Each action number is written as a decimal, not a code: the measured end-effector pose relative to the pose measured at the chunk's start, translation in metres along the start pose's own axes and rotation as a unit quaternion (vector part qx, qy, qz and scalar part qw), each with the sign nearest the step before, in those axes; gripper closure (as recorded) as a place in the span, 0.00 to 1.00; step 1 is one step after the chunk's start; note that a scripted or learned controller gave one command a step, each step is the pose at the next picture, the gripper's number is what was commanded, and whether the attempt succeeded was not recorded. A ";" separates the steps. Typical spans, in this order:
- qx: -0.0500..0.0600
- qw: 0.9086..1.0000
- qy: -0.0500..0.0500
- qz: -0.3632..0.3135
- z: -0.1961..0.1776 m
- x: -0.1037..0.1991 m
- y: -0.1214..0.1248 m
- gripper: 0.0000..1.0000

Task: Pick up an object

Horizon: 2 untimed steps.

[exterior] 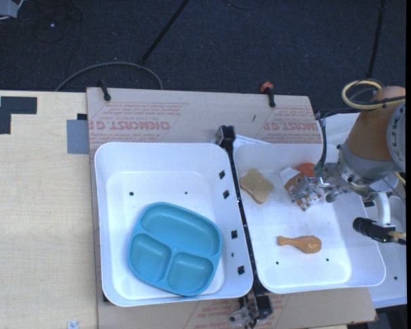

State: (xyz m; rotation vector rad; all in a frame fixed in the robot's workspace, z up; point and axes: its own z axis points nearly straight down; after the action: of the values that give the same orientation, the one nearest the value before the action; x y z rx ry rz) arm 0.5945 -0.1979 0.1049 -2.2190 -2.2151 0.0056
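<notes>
1. The table carries two shallow white bins side by side on a cardboard sheet, so everything the arm might take lies within one flat, walled area.
2. The arm enters from the right and bends down over the right bin, a posture that suits a pick from above.
3. The left bin holds a blue divided tray, lying flat and slightly turned; it sits well apart from the arm.
4. In the right bin, a tan sponge-like piece lies near the divider, and an orange drumstick-shaped toy lies near the middle, both free and apart from each other.
5. The gripper hangs low at the bin's upper part, just beside a small reddish object, likely its target. Whether the jaws are open or closed I cannot tell; metal parts blur together there.
6. Nothing visibly blocks the two loose items; the bin wall and the divider are the nearest obstacles.
</notes>
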 end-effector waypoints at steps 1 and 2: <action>-0.001 1.000 0.000 0.001 -0.012 -0.001 0.000 1.00; -0.005 1.000 -0.001 -0.002 -0.074 -0.003 0.006 1.00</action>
State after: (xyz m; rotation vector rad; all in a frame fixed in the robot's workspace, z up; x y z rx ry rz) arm 0.6010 -0.2011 0.1790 -2.2221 -2.2251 -0.0023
